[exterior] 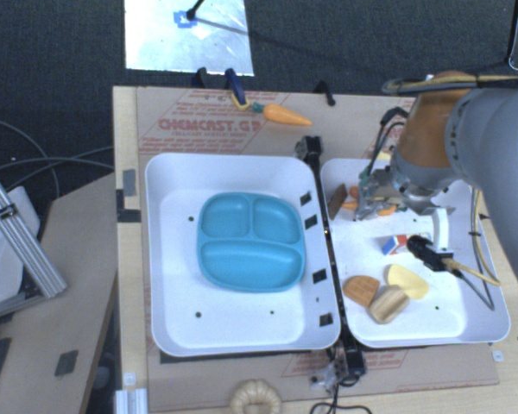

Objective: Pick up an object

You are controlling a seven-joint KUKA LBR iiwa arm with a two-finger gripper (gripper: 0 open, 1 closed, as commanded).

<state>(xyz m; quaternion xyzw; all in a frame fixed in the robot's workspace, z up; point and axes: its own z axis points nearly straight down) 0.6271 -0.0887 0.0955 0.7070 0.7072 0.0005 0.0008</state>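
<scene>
Camera view: the gripper (373, 198) hangs low over the right bin (479, 322), near small pieces by its left wall; whether it is wide or narrow I cannot tell. Crowded pieces could slip aside, or the bin wall could block a clean grasp.

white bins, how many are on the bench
2, side by side: the left white bin holds a blue divided plate; the right white bin holds small food-shaped items, with the arm over its far end.
</scene>
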